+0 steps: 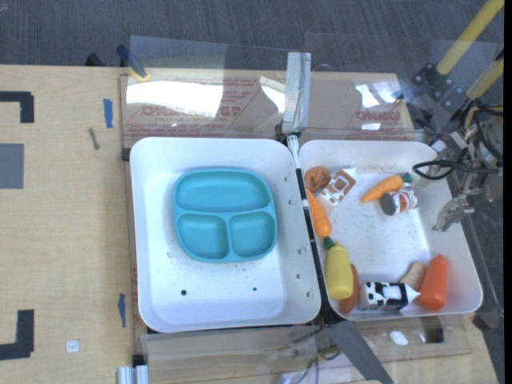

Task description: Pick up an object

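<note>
In the right bin [448, 294] lie all the candidates you could pick: a carrot [382, 188], a second carrot [319, 215] along the left wall, a yellow bottle [338, 268], a black-and-white cow toy [386, 294], an orange-red piece [434, 282] and a round cookie [316, 178]. The left bin [152, 238] carries a blue divided plate [224, 214]. Your gripper [453, 213] hangs at the right bin's right rim, touching none of these; whether it stands open cannot be told. Judged so, no object is lifted yet: approach, grasp and lift all remain.
</note>
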Robot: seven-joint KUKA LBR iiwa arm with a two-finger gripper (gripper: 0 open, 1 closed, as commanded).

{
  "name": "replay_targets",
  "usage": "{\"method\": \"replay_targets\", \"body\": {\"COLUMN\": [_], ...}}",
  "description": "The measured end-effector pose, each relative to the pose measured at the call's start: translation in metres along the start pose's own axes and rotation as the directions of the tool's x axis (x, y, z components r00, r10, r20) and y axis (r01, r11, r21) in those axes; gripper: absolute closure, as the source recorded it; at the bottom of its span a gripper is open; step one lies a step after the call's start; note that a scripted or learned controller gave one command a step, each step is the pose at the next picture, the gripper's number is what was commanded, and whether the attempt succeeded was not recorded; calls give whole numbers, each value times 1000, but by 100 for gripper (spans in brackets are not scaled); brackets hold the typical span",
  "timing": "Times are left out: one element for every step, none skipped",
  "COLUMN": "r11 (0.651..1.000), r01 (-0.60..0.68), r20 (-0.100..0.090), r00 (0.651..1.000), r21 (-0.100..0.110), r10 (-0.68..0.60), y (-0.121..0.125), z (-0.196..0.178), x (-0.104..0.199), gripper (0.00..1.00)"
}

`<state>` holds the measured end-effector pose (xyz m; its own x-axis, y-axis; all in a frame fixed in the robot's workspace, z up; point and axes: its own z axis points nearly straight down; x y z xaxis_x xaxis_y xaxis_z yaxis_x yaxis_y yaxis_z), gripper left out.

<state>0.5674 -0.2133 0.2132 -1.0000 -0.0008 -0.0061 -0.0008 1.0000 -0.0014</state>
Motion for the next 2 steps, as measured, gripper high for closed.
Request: {"method": "replay_targets", "body": {"r11": [1000, 993], "r01": [-29, -118], "r20": [-12, 5], "r00": [999, 993], "r21": [-4, 0], "r10": [29, 118], "y": [1, 24], "z": [111, 125], "x": [-29, -54], "gripper": [0, 0]}}
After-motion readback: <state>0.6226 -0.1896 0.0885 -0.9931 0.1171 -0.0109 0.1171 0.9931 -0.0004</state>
